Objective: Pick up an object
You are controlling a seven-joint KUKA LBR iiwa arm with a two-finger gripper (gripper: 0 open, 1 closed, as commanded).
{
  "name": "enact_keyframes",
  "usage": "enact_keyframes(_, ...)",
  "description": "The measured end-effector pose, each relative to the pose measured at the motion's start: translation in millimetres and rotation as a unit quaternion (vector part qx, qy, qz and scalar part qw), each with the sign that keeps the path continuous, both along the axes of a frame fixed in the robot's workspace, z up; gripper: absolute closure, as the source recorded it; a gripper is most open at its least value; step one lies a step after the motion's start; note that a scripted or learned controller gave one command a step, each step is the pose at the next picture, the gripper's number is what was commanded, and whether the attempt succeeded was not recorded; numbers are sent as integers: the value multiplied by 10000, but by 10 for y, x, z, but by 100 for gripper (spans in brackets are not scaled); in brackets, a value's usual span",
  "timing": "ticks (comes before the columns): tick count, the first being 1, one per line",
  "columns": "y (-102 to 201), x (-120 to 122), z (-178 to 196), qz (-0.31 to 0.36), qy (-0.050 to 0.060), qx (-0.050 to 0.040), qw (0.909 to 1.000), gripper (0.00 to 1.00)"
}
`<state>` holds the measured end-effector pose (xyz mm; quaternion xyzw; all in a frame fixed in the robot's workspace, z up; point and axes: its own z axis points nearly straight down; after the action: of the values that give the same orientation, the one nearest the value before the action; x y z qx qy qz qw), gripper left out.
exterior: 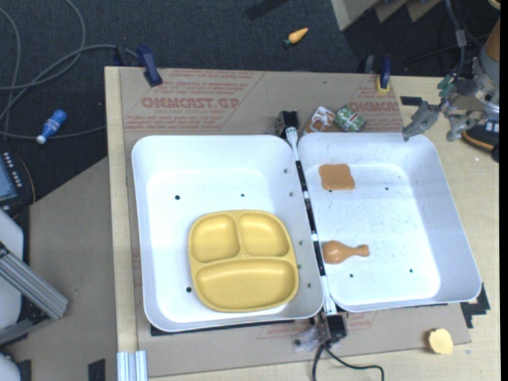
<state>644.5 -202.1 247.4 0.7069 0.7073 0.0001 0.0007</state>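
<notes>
Divided plate [242, 260] in left bin [159, 165]; toast [336, 177], drumstick [344, 252] in right bin [429, 213].

even overhead light, soft shadows; the 2 white bins [381, 288] glare slightly, and the far corners look perhaps blurred.

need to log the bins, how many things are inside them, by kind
yellow divided plate: 1, left bin
toast-like brown piece: 1, right bin
drumstick-shaped brown piece: 1, right bin
total: 3
</notes>
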Motion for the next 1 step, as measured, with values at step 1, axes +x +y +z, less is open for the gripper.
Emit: enact_keyframes(1,293,-371,-1704,-5,51,22,10000,0)
